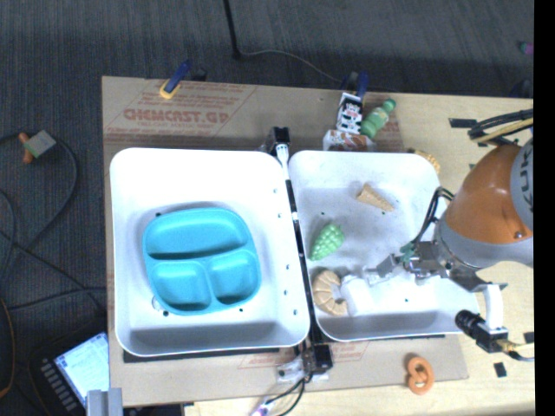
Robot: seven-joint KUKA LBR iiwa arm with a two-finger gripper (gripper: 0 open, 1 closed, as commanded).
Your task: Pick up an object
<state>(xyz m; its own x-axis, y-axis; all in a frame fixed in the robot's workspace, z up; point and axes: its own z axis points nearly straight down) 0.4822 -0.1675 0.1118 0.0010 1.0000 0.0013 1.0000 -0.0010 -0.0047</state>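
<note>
The right bin (408, 167) holds a tan cone (375, 198) near its back, a green ridged toy (327, 240) at its left side and a round tan cookie-like piece (328, 290) at its front left. A white object (360, 300) lies just right of the cookie piece. My gripper (386, 273) is low in the bin's front half, right above the white object and beside the cookie piece. The grey arm with its orange band (492, 204) reaches in over the bin's right rim.
The left bin (130, 180) holds a blue divided plate (201, 258). Behind the right bin stand a green bottle (378, 118) and a small printed box (349, 115). An orange ring (420, 373) lies on the bench in front of the right bin.
</note>
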